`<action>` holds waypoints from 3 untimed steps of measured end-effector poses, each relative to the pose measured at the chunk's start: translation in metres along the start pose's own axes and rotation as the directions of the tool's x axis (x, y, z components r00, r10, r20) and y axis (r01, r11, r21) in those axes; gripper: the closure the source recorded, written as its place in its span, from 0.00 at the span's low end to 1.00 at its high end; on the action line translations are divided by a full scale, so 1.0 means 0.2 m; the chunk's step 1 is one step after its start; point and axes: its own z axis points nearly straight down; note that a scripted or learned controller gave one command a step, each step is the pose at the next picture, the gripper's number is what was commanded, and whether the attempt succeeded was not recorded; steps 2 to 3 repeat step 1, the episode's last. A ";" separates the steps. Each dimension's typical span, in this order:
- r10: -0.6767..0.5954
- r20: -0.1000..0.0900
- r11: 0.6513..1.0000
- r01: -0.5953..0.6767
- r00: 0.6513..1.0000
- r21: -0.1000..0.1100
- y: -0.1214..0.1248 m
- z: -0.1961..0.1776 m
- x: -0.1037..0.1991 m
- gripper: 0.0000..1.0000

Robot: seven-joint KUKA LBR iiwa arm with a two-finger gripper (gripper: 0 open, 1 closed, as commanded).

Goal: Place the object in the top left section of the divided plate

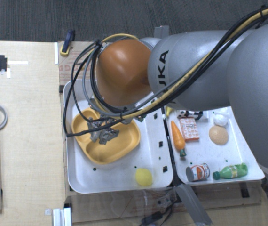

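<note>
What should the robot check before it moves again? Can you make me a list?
1. Gripper over the yellow divided plate: ok.
2. Something held in the gripper: cannot tell, the arm hides it.
3. Gripper over the top left section: cannot tell.
4. Plate inside the left bin: ok.
5. Yellow ball away from the plate: ok.
6. Carrot lying in the right bin: ok.

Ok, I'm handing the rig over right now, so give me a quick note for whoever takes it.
Gripper: over the yellow divided plate in the left bin; nothing visible between its fingers, and whether they're open is unclear.
Things: yellow ball lies in the left bin below the plate; carrot, can and green bottle sit in the right bin.
Done: no object seen in the plate.
Left: confirm the placement.
</note>
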 end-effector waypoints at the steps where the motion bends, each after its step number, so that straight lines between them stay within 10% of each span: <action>1: -0.001 0.000 1.000 0.001 1.000 0.000 0.00 0.00 0.00 0.00; 3: -0.001 0.000 1.000 0.001 1.000 0.000 0.00 0.00 0.00 0.00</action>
